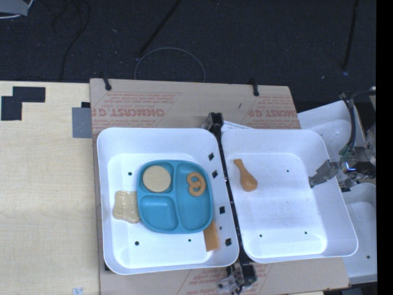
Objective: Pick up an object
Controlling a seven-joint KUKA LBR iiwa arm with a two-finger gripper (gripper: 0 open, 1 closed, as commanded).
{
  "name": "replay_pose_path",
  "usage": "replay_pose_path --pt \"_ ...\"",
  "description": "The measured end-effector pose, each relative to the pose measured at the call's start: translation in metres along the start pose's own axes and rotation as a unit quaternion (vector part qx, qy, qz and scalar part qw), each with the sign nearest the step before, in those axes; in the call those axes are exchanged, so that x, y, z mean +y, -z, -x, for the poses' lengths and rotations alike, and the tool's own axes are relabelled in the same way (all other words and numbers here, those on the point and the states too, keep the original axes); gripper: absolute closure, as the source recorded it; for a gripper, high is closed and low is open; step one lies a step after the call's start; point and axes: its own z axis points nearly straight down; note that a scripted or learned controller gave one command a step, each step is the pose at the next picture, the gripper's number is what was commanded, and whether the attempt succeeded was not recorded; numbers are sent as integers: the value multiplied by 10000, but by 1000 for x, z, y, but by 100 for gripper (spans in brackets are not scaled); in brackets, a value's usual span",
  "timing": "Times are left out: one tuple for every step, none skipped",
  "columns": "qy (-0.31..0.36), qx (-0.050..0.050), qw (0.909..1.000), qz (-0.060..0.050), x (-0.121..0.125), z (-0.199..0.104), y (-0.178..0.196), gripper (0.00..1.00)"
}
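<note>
White bins (270,251) sit on cardboard (184,103) over dark carpet (245,29); pincer (322,175) state unclear.

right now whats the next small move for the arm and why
Probably a short reach leftward, out over the right bin, toward the tan wooden spoon. The gripper sits at that bin's right rim, well apart from the spoon, which lies alone near the bin's left side. The items in the left bin are farther off.
</note>
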Motion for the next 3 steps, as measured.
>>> replay_pose_path --pt "-1 9 10000 -24 -7 1 -62 0" --pt "2 10 10000 -18 -11 -7 -109 0" --pt "-5 7 10000 -15 -1 -8 -160 0"
